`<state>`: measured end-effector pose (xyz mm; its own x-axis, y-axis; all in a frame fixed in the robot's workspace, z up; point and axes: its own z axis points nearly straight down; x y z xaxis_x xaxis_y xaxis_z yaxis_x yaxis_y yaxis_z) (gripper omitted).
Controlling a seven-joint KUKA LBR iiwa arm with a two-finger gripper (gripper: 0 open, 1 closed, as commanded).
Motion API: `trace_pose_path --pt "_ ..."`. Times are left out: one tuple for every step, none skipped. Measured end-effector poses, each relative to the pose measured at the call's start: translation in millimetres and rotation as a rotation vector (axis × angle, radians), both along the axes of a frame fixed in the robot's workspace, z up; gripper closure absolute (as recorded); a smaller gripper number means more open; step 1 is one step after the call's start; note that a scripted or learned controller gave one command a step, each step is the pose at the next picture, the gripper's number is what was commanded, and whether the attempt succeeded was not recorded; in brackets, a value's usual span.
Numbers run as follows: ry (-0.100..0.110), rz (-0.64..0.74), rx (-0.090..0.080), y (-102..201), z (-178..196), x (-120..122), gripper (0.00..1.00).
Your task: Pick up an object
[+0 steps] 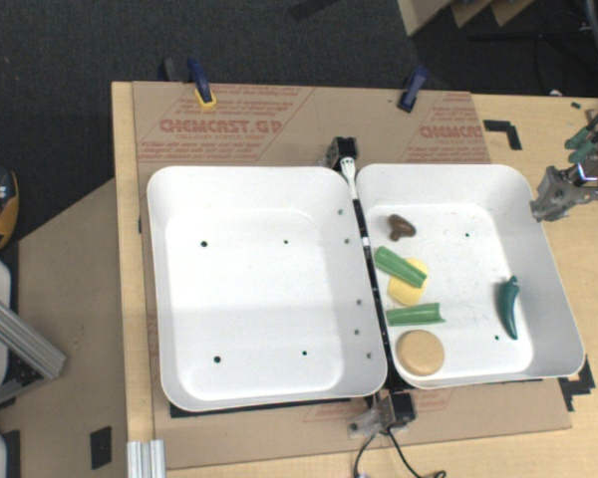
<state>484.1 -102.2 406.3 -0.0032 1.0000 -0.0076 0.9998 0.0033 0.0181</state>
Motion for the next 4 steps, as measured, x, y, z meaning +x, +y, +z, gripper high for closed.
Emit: trace_pose_path --pt "-0.003 0.000 -0.001 0.0 10.4 0.7 1.00" --pt "0.026 -0.001 0.010 30.3 -63.6 -5.5 1.00" --pt "0.013 0.007 0.010 114.8 -35.5 4.0 1.00" --pt "0.026 0.003 0.009 169.7 -88.1 -5.9 1.00"
